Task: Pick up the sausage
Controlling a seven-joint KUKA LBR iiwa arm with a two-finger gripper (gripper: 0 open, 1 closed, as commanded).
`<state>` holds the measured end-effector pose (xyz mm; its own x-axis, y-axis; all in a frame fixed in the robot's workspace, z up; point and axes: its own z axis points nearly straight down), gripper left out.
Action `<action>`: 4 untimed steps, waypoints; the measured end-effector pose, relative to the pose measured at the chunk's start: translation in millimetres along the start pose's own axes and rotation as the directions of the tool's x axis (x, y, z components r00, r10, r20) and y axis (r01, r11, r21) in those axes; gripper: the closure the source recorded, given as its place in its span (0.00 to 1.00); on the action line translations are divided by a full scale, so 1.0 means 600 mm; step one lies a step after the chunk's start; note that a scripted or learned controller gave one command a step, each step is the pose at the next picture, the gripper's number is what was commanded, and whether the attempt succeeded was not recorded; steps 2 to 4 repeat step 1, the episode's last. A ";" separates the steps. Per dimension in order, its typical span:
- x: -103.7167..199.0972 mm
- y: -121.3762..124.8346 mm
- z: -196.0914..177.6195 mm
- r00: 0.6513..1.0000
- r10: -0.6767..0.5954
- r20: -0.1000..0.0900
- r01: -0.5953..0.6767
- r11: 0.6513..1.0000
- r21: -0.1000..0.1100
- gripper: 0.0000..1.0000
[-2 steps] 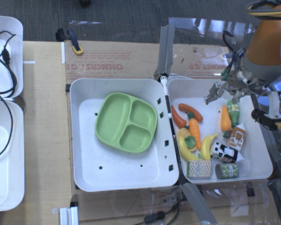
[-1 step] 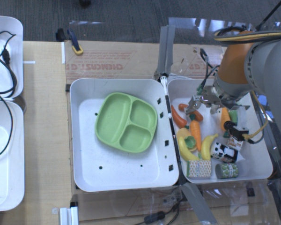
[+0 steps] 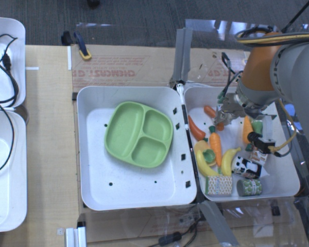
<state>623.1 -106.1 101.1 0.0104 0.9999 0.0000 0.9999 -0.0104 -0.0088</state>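
Note:
The right bin holds a pile of toy food. A short reddish-orange sausage lies near the bin's back left, pointing toward the gripper. My gripper hangs low over the bin, just right of the sausage's near end and above the carrot's green top. The wrist body hides the tips. Nothing visibly hangs from the gripper.
A longer red-orange piece lies along the right bin's left wall. Below the gripper are a carrot, two bananas, an orange piece, a cow-patterned toy, a box and a can. The left bin holds a green divided plate.

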 end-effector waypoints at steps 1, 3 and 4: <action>0.159 0.052 -0.227 0.985 -0.175 0.002 0.175 0.985 -0.005 1.00; 0.159 0.052 -0.227 0.985 -0.175 0.002 0.175 0.985 -0.005 1.00; 0.159 0.052 -0.227 0.985 -0.175 0.002 0.175 0.985 -0.005 1.00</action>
